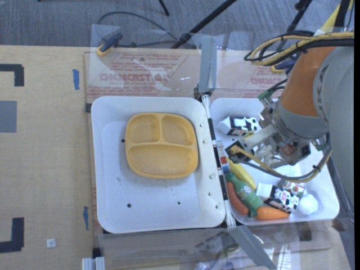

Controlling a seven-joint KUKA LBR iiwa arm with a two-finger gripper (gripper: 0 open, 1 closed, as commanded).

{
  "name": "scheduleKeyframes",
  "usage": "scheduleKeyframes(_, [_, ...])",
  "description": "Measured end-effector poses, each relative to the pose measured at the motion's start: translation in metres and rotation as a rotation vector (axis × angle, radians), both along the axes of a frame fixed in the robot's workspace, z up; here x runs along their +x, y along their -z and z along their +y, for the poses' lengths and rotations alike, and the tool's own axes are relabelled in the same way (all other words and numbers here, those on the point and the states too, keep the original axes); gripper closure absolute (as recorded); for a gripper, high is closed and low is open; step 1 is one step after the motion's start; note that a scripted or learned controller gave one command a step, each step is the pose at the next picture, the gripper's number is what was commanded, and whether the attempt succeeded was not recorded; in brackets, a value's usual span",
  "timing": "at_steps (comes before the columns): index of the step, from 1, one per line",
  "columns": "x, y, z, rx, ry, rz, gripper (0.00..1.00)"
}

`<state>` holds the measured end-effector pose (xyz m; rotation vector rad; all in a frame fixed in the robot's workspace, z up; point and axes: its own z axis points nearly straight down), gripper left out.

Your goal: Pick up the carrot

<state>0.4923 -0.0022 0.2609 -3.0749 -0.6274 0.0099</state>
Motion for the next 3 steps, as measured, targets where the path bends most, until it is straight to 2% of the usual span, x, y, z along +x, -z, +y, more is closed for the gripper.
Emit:
scheduleKeyframes(1, [0.040, -0.172, 0.029, -0.001, -0.226, -0.004, 1.00])
scheduleKeyframes(2, [0.122, -0.073, -0.003, 0.002, -0.491, -0.001, 1.00])
scheduleKeyframes(3, [0.126, 0.019, -0.056, 0.001, -0.228, -0.001, 1.00])
